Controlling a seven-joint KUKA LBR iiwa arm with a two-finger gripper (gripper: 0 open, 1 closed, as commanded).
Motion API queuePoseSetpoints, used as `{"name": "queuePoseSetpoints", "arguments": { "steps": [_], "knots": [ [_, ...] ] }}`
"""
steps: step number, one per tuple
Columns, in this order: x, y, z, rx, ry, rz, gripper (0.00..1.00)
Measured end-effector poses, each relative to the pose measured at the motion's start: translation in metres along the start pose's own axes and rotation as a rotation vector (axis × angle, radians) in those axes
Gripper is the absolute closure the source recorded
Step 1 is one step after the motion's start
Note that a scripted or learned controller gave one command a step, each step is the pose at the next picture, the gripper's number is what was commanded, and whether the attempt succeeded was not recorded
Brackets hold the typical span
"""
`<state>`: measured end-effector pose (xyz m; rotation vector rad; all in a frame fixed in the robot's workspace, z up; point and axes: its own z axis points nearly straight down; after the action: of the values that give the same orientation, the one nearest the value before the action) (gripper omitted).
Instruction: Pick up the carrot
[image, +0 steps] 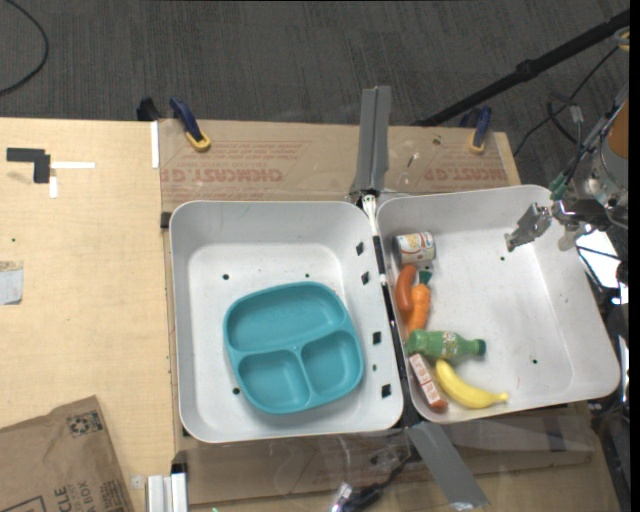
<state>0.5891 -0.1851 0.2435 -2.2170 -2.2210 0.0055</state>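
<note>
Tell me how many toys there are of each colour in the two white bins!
Orange: 1, the carrot
Green: 1, the bottle
Yellow: 1, the banana
Red: 1, the flat packet
White: 1, the small can
Teal: 1, the divided plate
Total: 6

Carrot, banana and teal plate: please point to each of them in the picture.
carrot (419, 306): camera view, on the middle of its orange body.
banana (466, 388): camera view, on the middle of its yellow curve.
teal plate (285, 309): camera view, on its large upper compartment.
</note>
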Motion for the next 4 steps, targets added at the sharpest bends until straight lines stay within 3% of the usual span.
{"name": "queuePoseSetpoints", "arguments": {
  "steps": [1,2,3,4],
  "knots": [
    [0.069,0.053,0.05,-0.001,-0.001,-0.078,0.0],
    [0.085,0.023,0.132,-0.018,-0.004,-0.235,0.0],
    [0.087,0.017,0.138,-0.036,-0.009,-0.26,0.0],
    [0.084,0.012,0.138,-0.04,0.0,0.068,0.0]
  ]
}}
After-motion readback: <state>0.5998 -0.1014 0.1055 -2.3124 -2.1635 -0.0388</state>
